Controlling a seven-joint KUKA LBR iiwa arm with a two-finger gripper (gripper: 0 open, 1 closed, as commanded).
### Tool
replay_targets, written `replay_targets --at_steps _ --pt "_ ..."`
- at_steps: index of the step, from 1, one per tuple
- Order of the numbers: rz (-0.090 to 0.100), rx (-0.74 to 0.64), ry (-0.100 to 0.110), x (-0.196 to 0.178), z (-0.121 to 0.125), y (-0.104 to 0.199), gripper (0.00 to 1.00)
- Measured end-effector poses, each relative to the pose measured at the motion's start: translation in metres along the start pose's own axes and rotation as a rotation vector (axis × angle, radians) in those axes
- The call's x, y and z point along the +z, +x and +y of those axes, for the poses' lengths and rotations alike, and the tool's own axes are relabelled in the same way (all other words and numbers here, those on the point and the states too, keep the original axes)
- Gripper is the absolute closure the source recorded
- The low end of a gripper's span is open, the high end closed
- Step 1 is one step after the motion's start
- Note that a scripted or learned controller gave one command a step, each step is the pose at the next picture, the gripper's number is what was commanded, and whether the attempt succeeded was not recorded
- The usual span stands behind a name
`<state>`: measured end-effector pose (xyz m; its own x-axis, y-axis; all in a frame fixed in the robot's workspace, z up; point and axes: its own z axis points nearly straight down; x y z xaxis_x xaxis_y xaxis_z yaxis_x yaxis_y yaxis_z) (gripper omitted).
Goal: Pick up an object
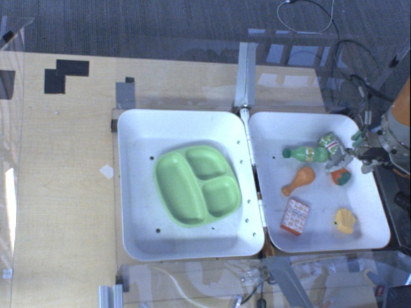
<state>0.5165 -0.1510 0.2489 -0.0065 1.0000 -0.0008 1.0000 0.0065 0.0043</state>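
No words, brand names or numbers are showing clearly enough to read. The small red and white box (295, 216) in the right bin (369, 233) is carrying a printed face, with what is looking like a grid of small marks, but the print is coming through too small and blurred to make out. The green bottle (307, 153) is wearing a label (331, 144) near its end, patterned in green and white with a touch of red, and its lettering is staying illegible too. Black tape patches (64, 75) are sitting on the counter (64, 172), bearing no writing.
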Motion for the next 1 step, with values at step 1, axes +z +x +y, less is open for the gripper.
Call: replay_targets --at_steps 1 --pt "0.000 -0.069 0.002 0.0981 0.0709 -0.0062 0.00"
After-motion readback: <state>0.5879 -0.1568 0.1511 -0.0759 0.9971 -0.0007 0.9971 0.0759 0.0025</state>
